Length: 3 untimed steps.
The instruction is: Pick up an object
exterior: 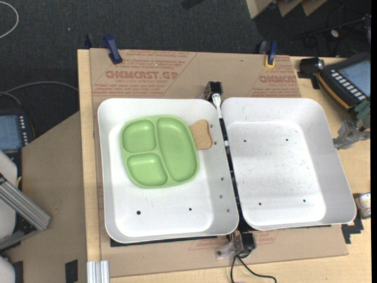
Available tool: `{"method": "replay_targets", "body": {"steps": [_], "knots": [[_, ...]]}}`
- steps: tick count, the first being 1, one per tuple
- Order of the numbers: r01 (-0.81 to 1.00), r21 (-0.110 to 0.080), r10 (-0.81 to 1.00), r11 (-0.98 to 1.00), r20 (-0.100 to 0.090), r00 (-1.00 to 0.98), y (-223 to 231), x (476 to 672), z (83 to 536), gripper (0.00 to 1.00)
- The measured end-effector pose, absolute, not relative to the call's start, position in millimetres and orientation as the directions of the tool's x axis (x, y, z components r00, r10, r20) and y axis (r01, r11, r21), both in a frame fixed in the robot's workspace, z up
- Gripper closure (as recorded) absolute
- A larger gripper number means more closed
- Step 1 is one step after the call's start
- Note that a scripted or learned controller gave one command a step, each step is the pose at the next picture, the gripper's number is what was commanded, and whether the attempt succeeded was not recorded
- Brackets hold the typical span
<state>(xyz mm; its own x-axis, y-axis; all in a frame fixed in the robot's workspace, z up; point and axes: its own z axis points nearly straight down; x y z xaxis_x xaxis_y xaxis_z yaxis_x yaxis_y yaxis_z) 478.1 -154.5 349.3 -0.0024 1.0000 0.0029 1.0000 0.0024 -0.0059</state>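
At the right edge of the camera view, just beyond the outer wall of the right bin, a grey metal gripper [349, 133] is seen only in part, and how far it is open cannot be told; nothing is seen held in it. It is placed outside both bins and well apart from the objects. Beside it lies the shallow white plastic right bin [330, 158], whose floor is marked by fine dark specks and a few small dark holes. The shallow white plastic left bin [118, 211] is set against it, the two rims touching along the middle, where a small black clip [214, 89] is fixed at the far end. In the far half of the left bin a light green, rounded plastic plate with three compartments [159, 152] is laid flat. A small tan rectangular block with rounded corners [201, 134] is found just at the plate's right rim, between the plate and the bin's inner wall. Both bins are carried on a brown cardboard sheet with red lettering [141, 69], held at its far edge by a blue clamp [112, 49].
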Motion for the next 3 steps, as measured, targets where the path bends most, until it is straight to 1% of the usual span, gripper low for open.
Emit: {"method": "replay_targets", "body": {"steps": [1, 2, 3], "knots": [[1.0, 0.011, 1.0, -0.003, -0.007, 0.003, -203, 504.4, 426, 1.0], [1.0, -0.007, 1.0, 0.0, 0.003, 0.0, -176, 477.9, 358, 1.0], [1.0, 0.017, 1.0, 0.001, -0.008, -0.001, -194, 496.7, 479, 1.0]]}}
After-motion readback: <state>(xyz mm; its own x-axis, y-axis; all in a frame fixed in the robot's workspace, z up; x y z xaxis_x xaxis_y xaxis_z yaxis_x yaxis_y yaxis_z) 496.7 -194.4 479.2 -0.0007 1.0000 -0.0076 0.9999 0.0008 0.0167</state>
